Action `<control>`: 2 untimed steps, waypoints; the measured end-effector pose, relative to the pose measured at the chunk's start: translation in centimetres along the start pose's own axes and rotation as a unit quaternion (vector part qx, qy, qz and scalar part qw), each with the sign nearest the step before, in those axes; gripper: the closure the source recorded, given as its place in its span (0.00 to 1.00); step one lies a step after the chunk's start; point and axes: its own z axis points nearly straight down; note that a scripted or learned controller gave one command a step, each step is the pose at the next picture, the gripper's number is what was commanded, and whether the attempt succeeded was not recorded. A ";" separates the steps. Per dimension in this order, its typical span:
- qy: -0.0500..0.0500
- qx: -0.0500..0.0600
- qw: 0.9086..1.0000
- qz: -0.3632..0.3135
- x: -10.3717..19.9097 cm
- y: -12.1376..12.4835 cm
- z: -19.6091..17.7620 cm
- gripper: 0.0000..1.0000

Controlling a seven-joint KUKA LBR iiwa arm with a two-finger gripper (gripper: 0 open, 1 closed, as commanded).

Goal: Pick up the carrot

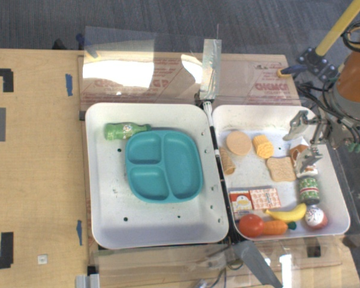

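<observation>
The carrot (276,227) lies at the right bin's (338,185) near edge (beside a tomato (250,224)); farther right, the gripper (305,138) hovers open, holding nothing.

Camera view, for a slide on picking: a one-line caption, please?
Gripper hovers over the right bin; the carrot lies at its near edge beside a tomato.

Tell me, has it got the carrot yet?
Not yet. The carrot lies at the near edge of the right bin, beside the tomato and under the banana. The gripper hangs over the bin's far right side, nothing visibly in it. Reaching, grasping and lifting remain.
</observation>
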 end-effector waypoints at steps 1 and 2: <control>-0.004 0.000 0.996 0.085 -1.6 4.7 10.1 0.00; -0.002 0.000 1.000 0.029 -6.7 -0.4 11.2 0.00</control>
